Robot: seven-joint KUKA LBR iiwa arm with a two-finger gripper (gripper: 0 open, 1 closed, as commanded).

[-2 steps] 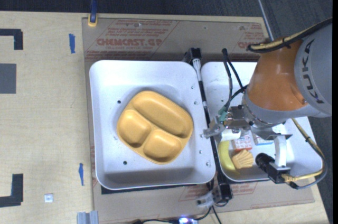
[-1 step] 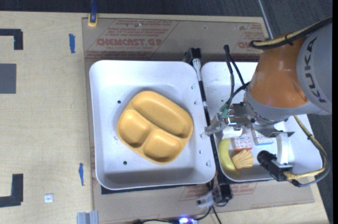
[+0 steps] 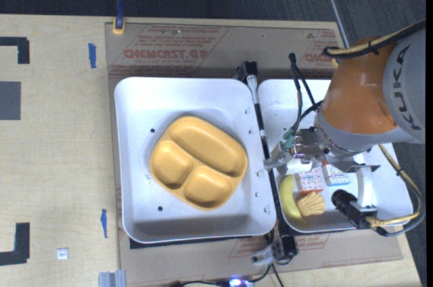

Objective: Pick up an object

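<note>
my arm [image 3: 369,99] is over the right bin [image 3: 281,99], wrist down near its front-left part. gripper [image 3: 312,167] sits somewhere under the wrist hardware; can't tell its state, the wrist blocks it.

the likely target, judging by where i'm parked: the small clutter at the right bin's front-left. there's a yellow rounded thing [image 3: 289,197] against the bin's left wall, a ridged yellow-orange piece [image 3: 311,203] touching it, and a white/red carton [image 3: 310,181] just behind those. the yellow rounded thing's long axis runs roughly front-to-back along the wall; which end is which i can't say. the carton looks tilted, axis unclear, partly hidden by me.

left bin [image 3: 132,143] holds a big yellow divided tray [image 3: 197,160], upside down by the look, long axis diagonal from front-left to back-right.

risks imo: items are packed touching, so closing could nip two at once or shove one away. the yellow thing hugs the wall, so a finger may hit the rim & miss. cables [image 3: 301,93] hang close to the bin, snag poss.
</note>
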